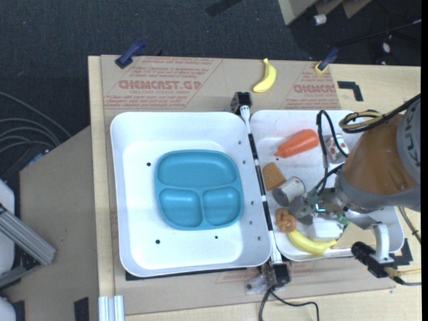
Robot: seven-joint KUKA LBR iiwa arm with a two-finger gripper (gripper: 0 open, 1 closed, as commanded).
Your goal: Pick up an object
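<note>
The right bin [294,122] holds an orange carrot [298,143], a brown bread-like piece [272,175], a grey cylinder [288,191], a small pretzel [285,220] and a yellow banana [309,243]. My gripper [313,206] is low in this bin, just right of the grey cylinder and above the banana. The grey arm with its orange band [378,162] covers the bin's right part. Nothing is visibly held.
The left bin [134,246] carries a blue divided plate [198,188]. A second yellow banana [265,78] lies on the cardboard behind the bins. Blue clips [130,53] sit at the board's back edge. Cables [334,136] hang over the right bin.
</note>
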